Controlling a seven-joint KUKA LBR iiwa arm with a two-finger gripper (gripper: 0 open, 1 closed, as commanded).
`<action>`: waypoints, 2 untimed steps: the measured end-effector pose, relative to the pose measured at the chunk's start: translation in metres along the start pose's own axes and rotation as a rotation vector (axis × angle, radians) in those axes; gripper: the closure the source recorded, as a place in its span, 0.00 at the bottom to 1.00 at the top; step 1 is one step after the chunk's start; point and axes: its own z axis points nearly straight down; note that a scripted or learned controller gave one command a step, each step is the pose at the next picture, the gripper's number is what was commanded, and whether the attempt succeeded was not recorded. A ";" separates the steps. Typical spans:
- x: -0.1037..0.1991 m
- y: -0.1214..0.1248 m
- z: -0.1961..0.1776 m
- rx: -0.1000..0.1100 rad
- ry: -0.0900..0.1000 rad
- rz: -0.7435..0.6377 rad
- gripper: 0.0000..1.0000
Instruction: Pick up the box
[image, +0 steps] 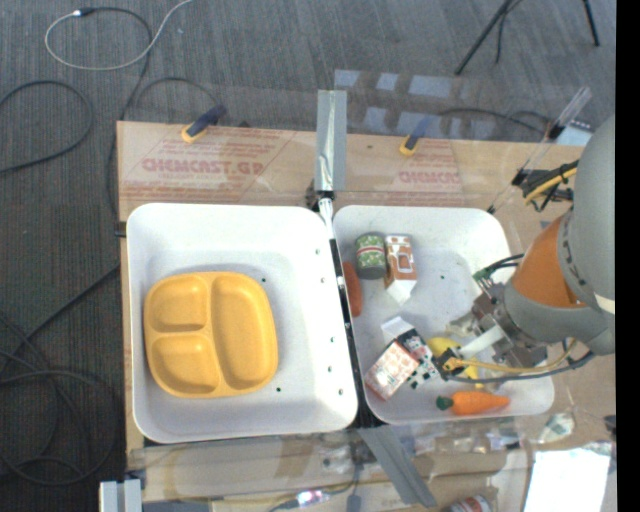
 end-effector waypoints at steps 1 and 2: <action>0.000 -0.003 0.000 -0.004 -0.002 0.157 0.00; -0.014 0.030 0.000 0.033 0.001 -0.081 0.00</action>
